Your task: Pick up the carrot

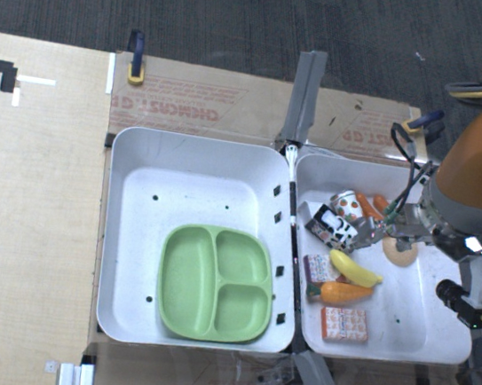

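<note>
An orange, tapered carrot (pixel 345 293) lies in the right bin (pixel 416 343), just below a yellow banana (pixel 354 269). A second, smaller orange piece (pixel 372 204) lies near the bin's far wall, and I cannot tell what it is. My gripper (pixel 392 224) hangs over the upper middle of the right bin, between that small orange piece and a tan round item (pixel 400 252). It stands well above and to the right of the carrot, apart from it. Nothing is visibly held.
The right bin also holds a black-and-white box (pixel 332 229), a small red-and-white carton (pixel 317 268) and a red snack packet (pixel 344 324). A green divided plate (pixel 214 282) sits in the left bin (pixel 130 215). The bins' shared divider (pixel 288 239) runs just left of the carrot.
</note>
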Tool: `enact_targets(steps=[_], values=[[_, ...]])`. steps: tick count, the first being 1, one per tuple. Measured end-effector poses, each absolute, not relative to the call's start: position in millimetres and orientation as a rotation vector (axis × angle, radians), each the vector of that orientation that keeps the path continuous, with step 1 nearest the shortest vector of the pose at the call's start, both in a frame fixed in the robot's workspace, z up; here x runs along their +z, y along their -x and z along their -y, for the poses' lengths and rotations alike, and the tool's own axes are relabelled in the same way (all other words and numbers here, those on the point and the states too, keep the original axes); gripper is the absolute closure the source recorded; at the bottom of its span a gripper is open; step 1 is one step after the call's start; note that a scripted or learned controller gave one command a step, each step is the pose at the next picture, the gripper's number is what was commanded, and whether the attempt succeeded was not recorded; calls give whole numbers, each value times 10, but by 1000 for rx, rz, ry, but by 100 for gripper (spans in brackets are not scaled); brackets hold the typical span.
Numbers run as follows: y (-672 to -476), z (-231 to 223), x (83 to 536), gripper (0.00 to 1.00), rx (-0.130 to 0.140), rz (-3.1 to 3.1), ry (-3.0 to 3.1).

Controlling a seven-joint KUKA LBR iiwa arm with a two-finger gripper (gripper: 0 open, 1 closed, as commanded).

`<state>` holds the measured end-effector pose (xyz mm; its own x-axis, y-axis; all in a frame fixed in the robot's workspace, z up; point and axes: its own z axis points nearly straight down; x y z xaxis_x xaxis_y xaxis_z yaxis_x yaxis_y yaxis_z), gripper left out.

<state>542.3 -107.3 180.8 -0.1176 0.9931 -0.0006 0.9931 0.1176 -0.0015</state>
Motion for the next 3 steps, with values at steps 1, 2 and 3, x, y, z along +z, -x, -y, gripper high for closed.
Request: enact_targets(steps=[1, 2, 3], values=[[-4867, 955, 971, 0, 2, 2556, 1821], [-4814, 848, 1911, 0, 1, 2662, 1668], [-4813, 1005, 916, 0, 0, 2716, 1580]])
